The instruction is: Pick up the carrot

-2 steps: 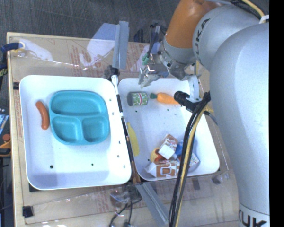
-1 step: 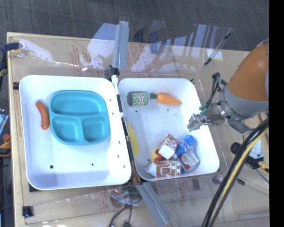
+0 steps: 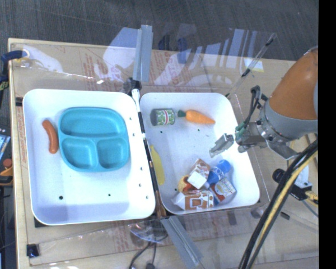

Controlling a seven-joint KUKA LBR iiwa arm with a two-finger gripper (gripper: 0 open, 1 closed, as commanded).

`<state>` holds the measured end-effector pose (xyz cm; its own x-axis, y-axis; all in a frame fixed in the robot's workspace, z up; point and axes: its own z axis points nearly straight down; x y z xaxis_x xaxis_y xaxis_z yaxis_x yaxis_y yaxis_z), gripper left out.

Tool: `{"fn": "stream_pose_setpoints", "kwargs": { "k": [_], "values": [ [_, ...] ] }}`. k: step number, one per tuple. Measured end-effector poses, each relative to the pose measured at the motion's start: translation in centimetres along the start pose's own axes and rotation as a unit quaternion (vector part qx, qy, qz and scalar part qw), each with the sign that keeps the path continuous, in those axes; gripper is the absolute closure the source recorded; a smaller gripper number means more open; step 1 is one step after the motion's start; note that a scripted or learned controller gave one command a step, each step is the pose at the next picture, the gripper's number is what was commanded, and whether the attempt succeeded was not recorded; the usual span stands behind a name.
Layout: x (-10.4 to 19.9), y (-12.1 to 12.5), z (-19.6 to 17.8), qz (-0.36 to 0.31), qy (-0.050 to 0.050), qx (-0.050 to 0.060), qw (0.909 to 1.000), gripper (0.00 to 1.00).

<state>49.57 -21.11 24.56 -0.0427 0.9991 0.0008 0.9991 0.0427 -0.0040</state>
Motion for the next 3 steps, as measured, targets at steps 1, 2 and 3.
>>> {"fn": "stream_pose_setpoints", "kwargs": {
  "k": [1,2,3],
  "values": [
    [-0.1,4.1,5.2,-0.005,0.000,0.002,1.0000,0.00],
    [-0.3,10.9,8.5,0.007,0.000,0.001,1.0000,0.00],
    [-0.4,15.4,15.6,0.010,0.001,0.001,0.9999,0.00]
  ]
}}
